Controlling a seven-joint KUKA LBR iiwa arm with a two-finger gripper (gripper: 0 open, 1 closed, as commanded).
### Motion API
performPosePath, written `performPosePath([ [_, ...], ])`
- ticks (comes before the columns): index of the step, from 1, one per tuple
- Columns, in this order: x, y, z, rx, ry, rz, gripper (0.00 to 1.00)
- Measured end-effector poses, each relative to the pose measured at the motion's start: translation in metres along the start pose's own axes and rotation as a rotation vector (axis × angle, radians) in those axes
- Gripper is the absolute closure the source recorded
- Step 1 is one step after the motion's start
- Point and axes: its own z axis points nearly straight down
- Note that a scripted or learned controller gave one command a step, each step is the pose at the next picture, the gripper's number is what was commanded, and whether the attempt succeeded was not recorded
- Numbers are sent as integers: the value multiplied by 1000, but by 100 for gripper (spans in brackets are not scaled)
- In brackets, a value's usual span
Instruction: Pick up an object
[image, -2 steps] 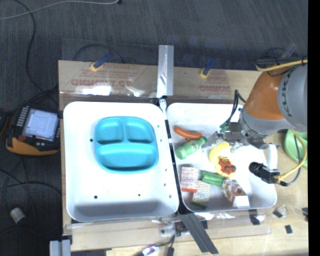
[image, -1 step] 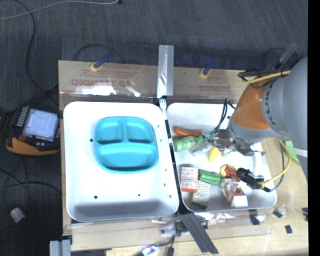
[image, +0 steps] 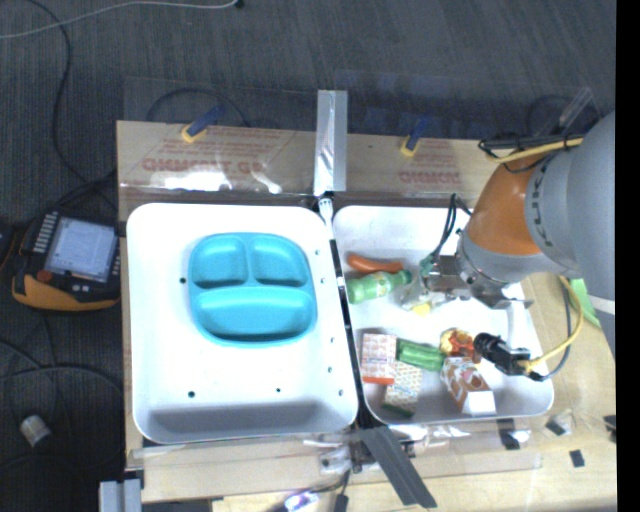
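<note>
So the arm (image: 545, 215) is reaching in over the right bin (image: 390, 225), and the hand (image: 432, 283) sits low in the upper middle of it, just beside the green bottle (image: 372, 287) lying on its side with the orange carrot-looking thing (image: 375, 265) right above it. Honestly can't tell whether the hand is wide or narrow, the wrist blocks it and it's all a blur of dark bits from this angle, and I don't see anything clearly held. Any object counts here, and the nearest candidate looks like that green bottle, touching or nearly touching the hand. The rest of the clutter is further toward the front: a green block (image: 420, 352), a red-and-white packet (image: 377, 350), a patterned box (image: 403, 383) and a little red and white box (image: 468, 385). The left bin (image: 150, 330) just has the blue divided plate (image: 252, 286) in it. If I were tuning this, I'd line the hand up across the bottle's narrow width, not along its length, come straight down so it doesn't roll into the carrot, and close before lifting. Round things like that probably squirt out if you catch them off-centre.
</note>
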Motion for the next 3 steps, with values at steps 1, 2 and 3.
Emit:
performPosePath([
  [1, 1, 0, -5, 7, 3, -1, 100],
  [2, -2, -1, -13, 14, 2, -12, 100],
  [3, 58, -1, -121, 13, -3, 51, 100],
])
